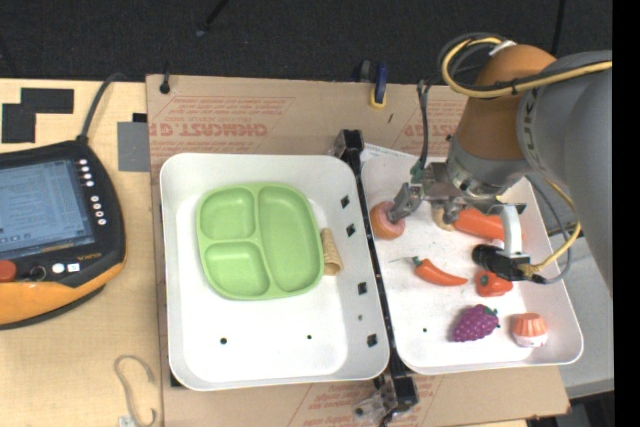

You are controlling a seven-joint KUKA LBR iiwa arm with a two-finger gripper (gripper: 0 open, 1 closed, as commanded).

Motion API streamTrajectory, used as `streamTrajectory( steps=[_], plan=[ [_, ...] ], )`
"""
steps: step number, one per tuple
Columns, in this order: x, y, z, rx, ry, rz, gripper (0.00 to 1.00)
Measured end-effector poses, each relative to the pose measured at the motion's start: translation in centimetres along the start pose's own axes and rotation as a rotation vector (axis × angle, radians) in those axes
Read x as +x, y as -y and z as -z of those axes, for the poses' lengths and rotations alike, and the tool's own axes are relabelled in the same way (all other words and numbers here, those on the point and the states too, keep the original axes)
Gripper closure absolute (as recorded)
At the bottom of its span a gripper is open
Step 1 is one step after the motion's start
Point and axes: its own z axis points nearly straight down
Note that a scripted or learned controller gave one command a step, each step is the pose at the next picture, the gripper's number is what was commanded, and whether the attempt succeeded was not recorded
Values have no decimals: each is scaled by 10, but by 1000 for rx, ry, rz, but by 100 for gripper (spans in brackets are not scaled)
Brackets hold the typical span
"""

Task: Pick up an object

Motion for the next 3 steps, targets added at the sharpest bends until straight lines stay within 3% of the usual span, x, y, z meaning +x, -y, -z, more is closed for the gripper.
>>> streamTrajectory(
  steps=[1, 2, 3],
  plan=[
    [-9, -4, -36, -19, 11, -7, 0],
    [-5, -4, -26, -11, -5, -9, 100],
    [-1, -6, 18, 0, -10, 0, 100]
  ],
)
